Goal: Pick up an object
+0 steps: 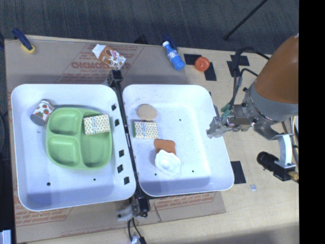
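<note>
Fingers [212, 131], spread unclear, at right bin [203, 177] rim; four items [146, 129] there, three in left bin [30, 187]

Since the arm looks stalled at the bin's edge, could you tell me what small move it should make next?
Probably shift the end effector left, over the right bin. It sits at that bin's right rim, apart from the items, which cluster on the bin's left side: cookie, packet and white piece.
</note>
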Action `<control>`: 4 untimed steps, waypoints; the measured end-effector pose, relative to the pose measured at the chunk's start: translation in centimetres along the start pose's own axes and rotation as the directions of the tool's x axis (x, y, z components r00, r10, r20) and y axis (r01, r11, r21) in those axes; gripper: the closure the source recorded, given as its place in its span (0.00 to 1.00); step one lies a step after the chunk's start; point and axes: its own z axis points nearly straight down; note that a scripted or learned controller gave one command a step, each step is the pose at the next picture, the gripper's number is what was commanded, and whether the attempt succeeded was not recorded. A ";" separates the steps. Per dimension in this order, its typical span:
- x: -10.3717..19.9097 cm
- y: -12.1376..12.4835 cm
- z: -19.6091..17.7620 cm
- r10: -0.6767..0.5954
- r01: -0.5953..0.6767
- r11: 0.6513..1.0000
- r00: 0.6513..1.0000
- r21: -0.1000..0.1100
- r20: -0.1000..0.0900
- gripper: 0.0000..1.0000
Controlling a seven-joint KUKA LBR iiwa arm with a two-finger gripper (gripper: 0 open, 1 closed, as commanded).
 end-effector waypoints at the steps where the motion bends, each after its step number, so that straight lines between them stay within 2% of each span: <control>1: 0.0 0.0 0.0 0.000 0.000 1.000 1.000 0.001 -0.001 0.00; 2: -0.6 -0.3 15.5 0.001 -0.001 1.000 1.000 0.010 -0.005 0.00; 3: -3.7 4.5 19.9 0.001 -0.001 1.000 1.000 0.008 -0.004 0.00; 4: 4.8 -0.3 19.2 -0.002 0.002 1.000 1.000 0.009 -0.005 0.00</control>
